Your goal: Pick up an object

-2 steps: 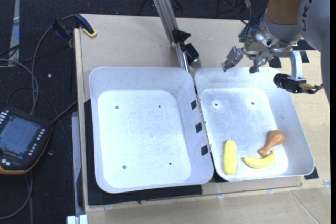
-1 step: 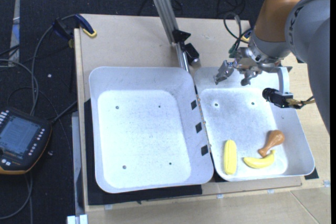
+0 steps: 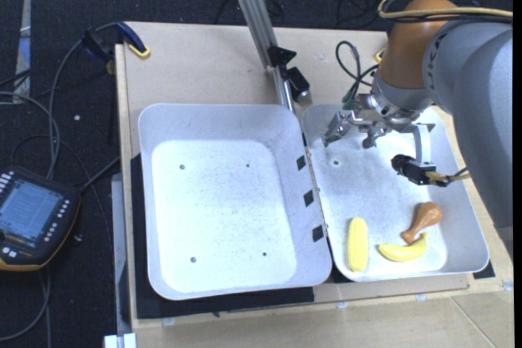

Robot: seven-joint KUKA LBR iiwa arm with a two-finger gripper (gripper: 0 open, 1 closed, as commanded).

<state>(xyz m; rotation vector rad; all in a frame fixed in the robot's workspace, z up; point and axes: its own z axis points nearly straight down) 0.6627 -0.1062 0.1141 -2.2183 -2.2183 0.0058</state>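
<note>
My gripper (image 3: 351, 134) hangs over the far part of the right bin (image 3: 465, 208), its two fingers spread apart with nothing between them. It is open. Three objects lie at the near end of that bin, well below the gripper in the view. A yellow corn-like piece (image 3: 357, 243) lies lengthwise. A small yellow banana (image 3: 401, 252) rests to its right. A brown chicken drumstick (image 3: 422, 220) sits just above the banana.
The left bin (image 3: 155, 134) adjoins the right one along a shared rim with black clips (image 3: 310, 196). A slanted metal pole (image 3: 257, 12) with a black bracket rises behind the bins. A black cable fitting (image 3: 410, 168) hangs from the wrist.
</note>
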